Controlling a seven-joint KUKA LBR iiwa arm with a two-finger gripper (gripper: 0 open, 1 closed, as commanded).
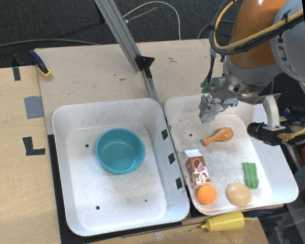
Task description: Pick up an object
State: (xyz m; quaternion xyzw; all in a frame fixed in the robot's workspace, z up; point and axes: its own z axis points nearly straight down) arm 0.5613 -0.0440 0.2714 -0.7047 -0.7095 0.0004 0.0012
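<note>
My gripper [209, 109] hangs over the back of the right bin [275, 191], above and a little left of an orange drumstick-shaped toy [218, 136]. Nothing shows between its fingers. Further forward in the same bin lie a brown and white carton [197, 169], an orange ball [207, 194], a beige egg-shaped object [238, 194] and a small green piece [250, 174]. A teal bowl [120, 150] sits in the left bin [81, 213].
A yellow bottle [225, 222] lies on the bench in front of the right bin. A grey metal pole [120, 30] slants in from the top to the gap between the bins. A black part [264, 133] sticks out at the right bin's right rim.
</note>
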